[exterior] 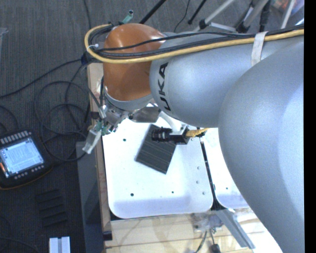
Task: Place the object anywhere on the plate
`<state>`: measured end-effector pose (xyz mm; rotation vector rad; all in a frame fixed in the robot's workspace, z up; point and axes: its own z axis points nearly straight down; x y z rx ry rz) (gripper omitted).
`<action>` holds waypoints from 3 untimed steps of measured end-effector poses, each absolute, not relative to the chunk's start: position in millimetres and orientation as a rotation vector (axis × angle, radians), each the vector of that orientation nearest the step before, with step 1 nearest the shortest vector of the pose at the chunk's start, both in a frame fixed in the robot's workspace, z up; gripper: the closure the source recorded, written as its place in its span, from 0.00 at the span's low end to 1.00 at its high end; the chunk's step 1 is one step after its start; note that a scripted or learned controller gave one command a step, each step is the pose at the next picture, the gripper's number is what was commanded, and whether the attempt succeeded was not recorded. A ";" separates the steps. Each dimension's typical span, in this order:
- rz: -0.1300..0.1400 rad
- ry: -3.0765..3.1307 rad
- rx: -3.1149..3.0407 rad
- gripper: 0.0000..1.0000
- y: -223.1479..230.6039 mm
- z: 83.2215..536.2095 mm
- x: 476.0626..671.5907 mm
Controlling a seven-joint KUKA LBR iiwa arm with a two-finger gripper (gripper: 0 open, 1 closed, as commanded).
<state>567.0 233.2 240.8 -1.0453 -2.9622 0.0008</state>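
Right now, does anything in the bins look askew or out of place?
The dark ribbed slab lies skewed in the left bin, corners off the bin's edges. The arm covers much of the right bin. Nothing looks spilled or broken.

two white bins sit side by side on the wooden worktop; the left bin shows small dark holes in its floor, the right bin is mostly hidden. a pendant with a lit screen lies on the grey carpet at left, black cables looping beside it. tripod legs stand at the top.
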 end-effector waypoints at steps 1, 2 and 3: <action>0.001 -2.962 -1.045 0.00 233.2 240.7 566.9; 0.001 -2.962 -1.045 0.00 233.2 240.7 566.9; 0.001 -2.939 -1.104 0.00 229.4 229.4 570.0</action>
